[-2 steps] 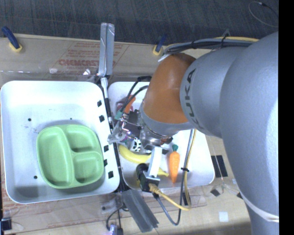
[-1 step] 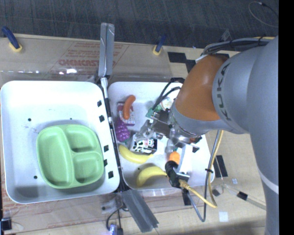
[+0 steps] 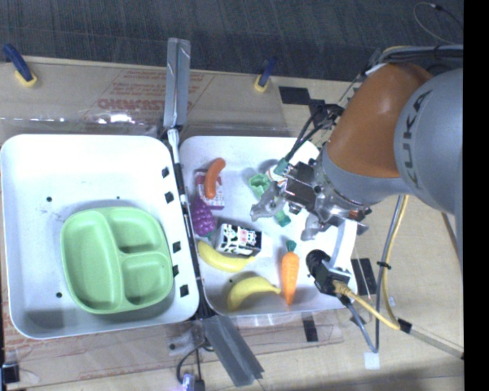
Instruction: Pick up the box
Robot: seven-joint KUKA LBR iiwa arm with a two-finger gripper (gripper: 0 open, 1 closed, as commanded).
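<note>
The box (image 3: 239, 238) is small, with a black and white pattern. It lies in the middle of the right bin (image 3: 228, 147), just above a banana (image 3: 222, 257). My gripper (image 3: 287, 217) hangs over the right part of that bin, to the right of the box and slightly above it, apart from it. Its two metal fingers (image 3: 265, 208) stand spread, so it is open. A small green object (image 3: 283, 217) shows between them, and I cannot tell whether they touch it.
The right bin also holds an orange sausage (image 3: 215, 171) on a red and white pack, purple grapes (image 3: 202, 217), a green toy (image 3: 260, 182), a carrot (image 3: 288, 276) and a second banana (image 3: 249, 290). A green divided tray (image 3: 118, 259) lies in the left bin (image 3: 33, 161).
</note>
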